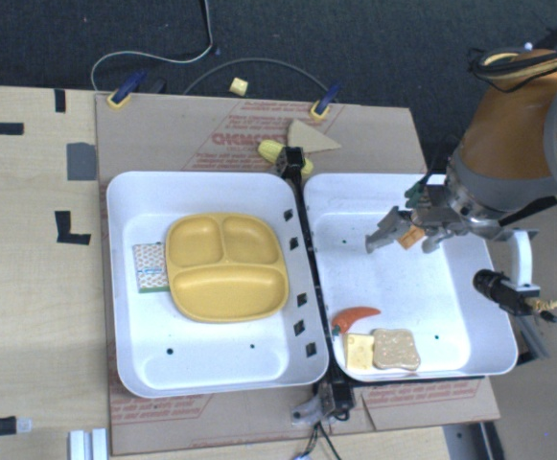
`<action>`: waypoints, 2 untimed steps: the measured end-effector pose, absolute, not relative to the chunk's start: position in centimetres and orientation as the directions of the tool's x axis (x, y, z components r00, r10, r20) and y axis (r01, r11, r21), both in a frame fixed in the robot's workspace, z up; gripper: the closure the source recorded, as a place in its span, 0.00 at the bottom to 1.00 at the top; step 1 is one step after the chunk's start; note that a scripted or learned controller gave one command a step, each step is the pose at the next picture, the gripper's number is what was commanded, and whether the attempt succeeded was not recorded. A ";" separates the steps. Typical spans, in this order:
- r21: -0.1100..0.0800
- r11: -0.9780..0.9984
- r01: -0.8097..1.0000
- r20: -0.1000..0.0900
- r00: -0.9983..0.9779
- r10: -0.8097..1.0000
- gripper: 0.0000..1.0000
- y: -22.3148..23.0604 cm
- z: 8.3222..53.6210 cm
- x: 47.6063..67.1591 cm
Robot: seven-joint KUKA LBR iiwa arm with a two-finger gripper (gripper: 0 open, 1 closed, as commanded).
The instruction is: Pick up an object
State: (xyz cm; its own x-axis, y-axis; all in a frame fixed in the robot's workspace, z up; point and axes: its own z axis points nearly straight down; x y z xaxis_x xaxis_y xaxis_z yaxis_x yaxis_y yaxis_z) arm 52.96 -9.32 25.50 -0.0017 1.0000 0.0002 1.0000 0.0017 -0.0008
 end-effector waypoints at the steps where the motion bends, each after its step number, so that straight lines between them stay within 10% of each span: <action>1: 0.000 -0.003 1.000 -0.005 0.003 1.000 0.00 -18.3 14.5 59.0; 2: 0.003 0.001 1.000 -0.002 -0.001 1.000 0.00 -21.9 14.2 63.0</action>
